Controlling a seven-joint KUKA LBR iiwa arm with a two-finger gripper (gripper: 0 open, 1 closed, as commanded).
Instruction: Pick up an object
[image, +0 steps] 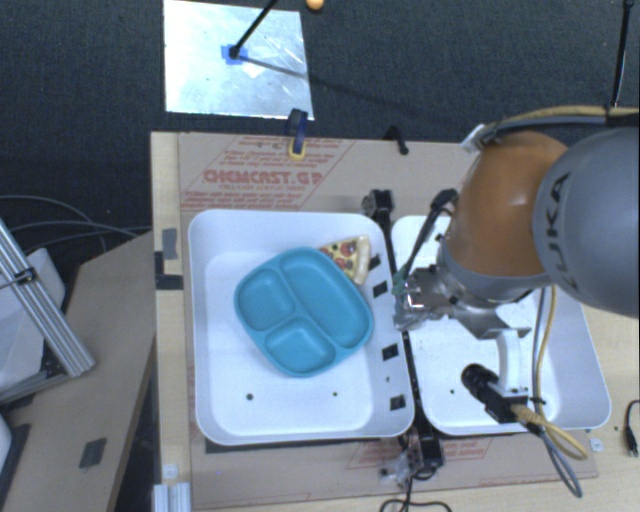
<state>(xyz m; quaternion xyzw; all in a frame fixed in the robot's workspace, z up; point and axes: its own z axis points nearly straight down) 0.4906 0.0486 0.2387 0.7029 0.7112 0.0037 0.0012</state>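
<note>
A blue divided plate (302, 312) lies in the middle of the left white bin (225, 400). A toy pizza slice (347, 255) rests against the plate's far right rim. My gripper (412, 304) hangs below the grey and orange wrist (505, 215), over the left edge of the right bin (575, 395), close to the divider between the bins. It sits just to the right of the plate, and the wrist hides most of it.
A black connector and yellow cable (500, 395) hang from the arm over the right bin. A cardboard sheet (262, 170) lies under the far ends of both bins. Black clips (388, 350) line the divider.
</note>
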